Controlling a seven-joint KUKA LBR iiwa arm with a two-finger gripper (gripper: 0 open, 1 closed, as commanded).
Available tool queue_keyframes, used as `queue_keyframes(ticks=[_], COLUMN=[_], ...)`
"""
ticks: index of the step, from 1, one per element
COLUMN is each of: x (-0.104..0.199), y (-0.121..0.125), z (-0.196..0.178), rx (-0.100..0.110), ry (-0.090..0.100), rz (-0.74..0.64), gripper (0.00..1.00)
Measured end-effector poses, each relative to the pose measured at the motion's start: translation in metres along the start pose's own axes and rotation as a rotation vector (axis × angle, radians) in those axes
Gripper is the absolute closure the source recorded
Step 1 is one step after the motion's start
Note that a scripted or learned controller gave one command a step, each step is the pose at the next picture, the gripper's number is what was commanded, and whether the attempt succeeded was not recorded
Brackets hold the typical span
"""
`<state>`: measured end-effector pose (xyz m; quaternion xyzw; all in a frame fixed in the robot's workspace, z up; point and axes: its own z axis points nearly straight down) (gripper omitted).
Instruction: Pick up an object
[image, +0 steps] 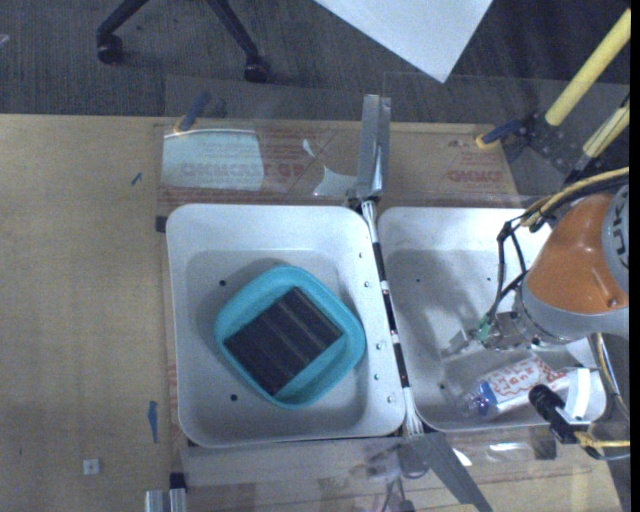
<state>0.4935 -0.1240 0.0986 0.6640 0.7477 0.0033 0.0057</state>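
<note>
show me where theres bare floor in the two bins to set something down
Right bin: bare floor across its upper and left part. Its lower right is crowded by the tube and the gripper. Left bin: the teal tray fills the middle, leaving bare strips along the walls.

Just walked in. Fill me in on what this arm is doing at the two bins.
The grey and orange arm has reached into the right bin, its gripper low over the bin's floor. A small tube with red print and a blue cap lies just below it, near the bin's front edge, not between the fingers. In the left bin sits a teal tray with a dark slab in it, untouched. Nothing has been picked up yet.
</note>
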Motion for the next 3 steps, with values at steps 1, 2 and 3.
queue_keyframes(ticks=[1,2,3], x=[-0.08,-0.1,-0.071], y=[0.009,0.1,0.008], z=[0.011,0.012,-0.044], rx=[0.006,0.005,0.015], ry=[-0.001,0.013,0.003], rz=[0.116,0.115,0.228], gripper=[0.0,0.0,0.0])
